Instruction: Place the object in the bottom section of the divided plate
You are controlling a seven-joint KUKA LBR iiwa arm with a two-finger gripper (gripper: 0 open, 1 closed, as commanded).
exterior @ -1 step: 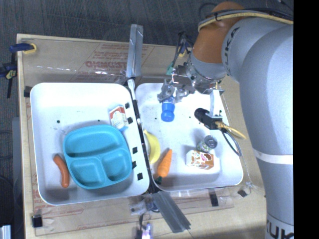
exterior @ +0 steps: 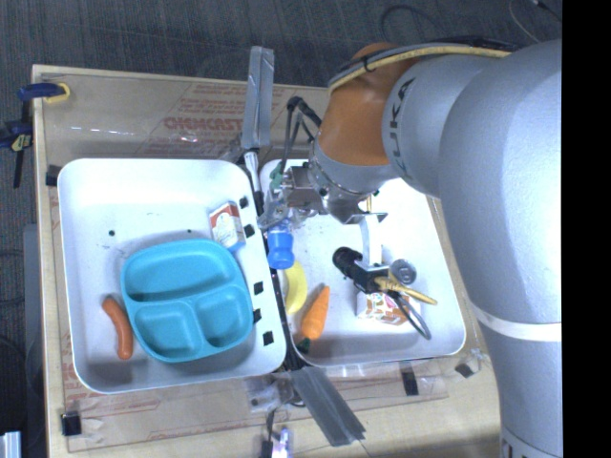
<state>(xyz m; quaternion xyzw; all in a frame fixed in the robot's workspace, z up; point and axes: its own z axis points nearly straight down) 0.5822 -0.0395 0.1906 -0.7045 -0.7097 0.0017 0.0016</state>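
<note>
- In my left white bin (exterior: 86, 198), an orange-red sausage (exterior: 119, 327) lies along the lower left side, near the wall.
- A small red-and-white carton (exterior: 225, 225) sits tilted by that bin's right wall.
- In my right white bin (exterior: 444, 322), a yellow banana (exterior: 297, 289) and an orange carrot (exterior: 314, 313) lie touching, against the left wall.
- A small printed carton (exterior: 380, 306) rests further right, toward the middle.
- A blue clamp (exterior: 38, 92) grips the bench's (exterior: 143, 113) far left corner.
</note>
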